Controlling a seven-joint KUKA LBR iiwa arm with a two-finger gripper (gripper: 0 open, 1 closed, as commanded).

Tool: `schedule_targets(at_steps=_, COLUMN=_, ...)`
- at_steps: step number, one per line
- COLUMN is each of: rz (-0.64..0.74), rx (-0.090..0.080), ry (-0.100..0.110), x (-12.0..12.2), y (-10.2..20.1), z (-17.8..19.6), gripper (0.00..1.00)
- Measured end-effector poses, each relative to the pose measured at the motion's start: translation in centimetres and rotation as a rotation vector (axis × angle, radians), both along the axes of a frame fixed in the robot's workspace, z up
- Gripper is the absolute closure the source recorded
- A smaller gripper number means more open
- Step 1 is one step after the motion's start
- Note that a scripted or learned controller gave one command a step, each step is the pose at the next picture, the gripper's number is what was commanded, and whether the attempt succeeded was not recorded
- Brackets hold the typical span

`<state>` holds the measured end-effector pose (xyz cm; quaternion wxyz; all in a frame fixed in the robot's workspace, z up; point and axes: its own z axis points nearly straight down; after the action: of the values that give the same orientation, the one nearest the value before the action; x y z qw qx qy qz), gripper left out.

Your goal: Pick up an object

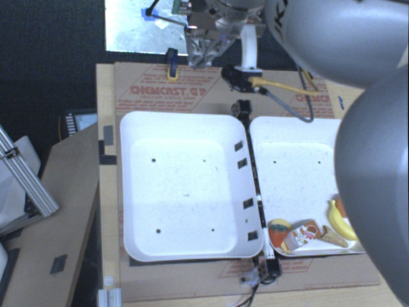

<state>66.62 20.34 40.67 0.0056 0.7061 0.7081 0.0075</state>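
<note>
We see the gripper (204, 51) up past the far edge of the left bin (137, 171), carrying nothing, while the banana (340, 221) and other toys sit well away in the right bin's (287, 165) near corner, banana axis roughly near-far.

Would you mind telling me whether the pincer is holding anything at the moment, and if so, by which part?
Nothing is held. The pincer hangs above the far edge of the bench, with nothing between its fingers; the banana and the other items lie in the right bin.
</note>
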Motion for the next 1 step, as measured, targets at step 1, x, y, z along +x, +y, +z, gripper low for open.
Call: schedule_targets(at_steps=1, rz=0.006, rx=-0.001, ry=0.021, x=-9.57, y=3.36, z=0.04, gripper=1.0)
